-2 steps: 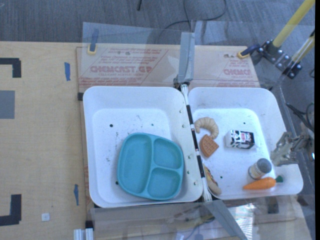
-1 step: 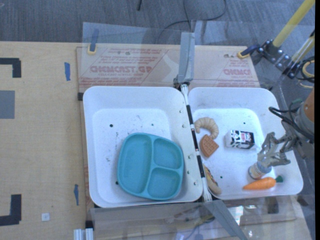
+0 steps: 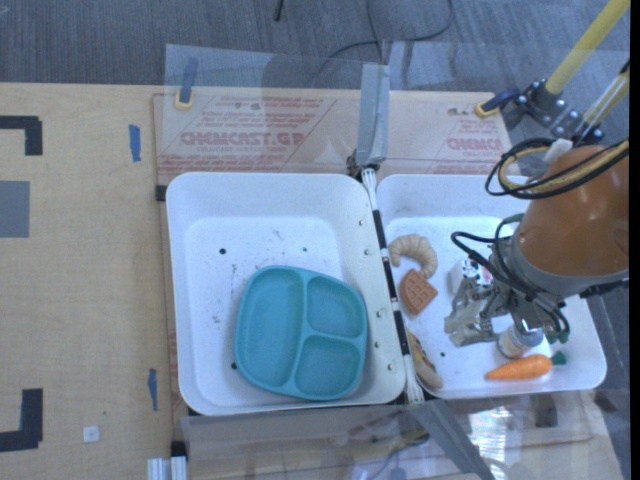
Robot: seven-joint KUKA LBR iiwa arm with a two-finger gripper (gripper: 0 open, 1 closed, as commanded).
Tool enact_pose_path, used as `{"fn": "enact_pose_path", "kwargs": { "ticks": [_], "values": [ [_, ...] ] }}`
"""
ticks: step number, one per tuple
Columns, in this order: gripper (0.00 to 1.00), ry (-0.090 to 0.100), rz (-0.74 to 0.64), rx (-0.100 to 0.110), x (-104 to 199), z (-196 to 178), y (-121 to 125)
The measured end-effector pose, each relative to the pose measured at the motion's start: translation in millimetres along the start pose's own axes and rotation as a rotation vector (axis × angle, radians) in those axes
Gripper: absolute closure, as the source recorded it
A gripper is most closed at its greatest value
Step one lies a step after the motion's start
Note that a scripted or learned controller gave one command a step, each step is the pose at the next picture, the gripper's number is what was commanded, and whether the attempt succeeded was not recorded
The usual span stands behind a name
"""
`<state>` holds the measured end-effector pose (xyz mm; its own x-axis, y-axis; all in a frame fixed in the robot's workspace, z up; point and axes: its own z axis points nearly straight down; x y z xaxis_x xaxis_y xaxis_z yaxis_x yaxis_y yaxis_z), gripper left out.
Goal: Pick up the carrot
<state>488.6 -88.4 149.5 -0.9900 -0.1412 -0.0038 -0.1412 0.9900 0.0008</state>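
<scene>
Carrot (image 3: 518, 369): lies flat in the right bin (image 3: 590, 373), near its 5 o'clock corner, long axis running roughly 3 to 9 o'clock, green top toward 3; being close to the front rim, it leaves little room on that side for a straight-down approach.
End effector (image 3: 478, 313): hangs low over the right bin, at about 10 o'clock from the carrot and near it but apart; whether it is spread or pressed together I cannot tell, and nothing orange sits in it.
Arm (image 3: 575, 223): reaches in from 3 o'clock, its orange band covering the bin's back right part, which puts the wrist almost above the carrot.
Croissant (image 3: 414, 251): rests at 11 o'clock in the right bin, well away from the carrot.
Waffle (image 3: 417, 292): just below the croissant, toward 6 o'clock.
Teal plate (image 3: 300, 333): sits in the left bin (image 3: 200, 208), toward 5 o'clock, taking no part in the task.
Step in hand: judged as lining up over the carrot; the pick is not yet made.
</scene>
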Motion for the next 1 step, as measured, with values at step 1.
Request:
{"fn": "enact_pose_path", "kwargs": {
  "ticks": [1],
  "values": [
    [1.00, 0.000, 0.213, 0.000, 3.6, 56.6, -31.1]
  ]
}}
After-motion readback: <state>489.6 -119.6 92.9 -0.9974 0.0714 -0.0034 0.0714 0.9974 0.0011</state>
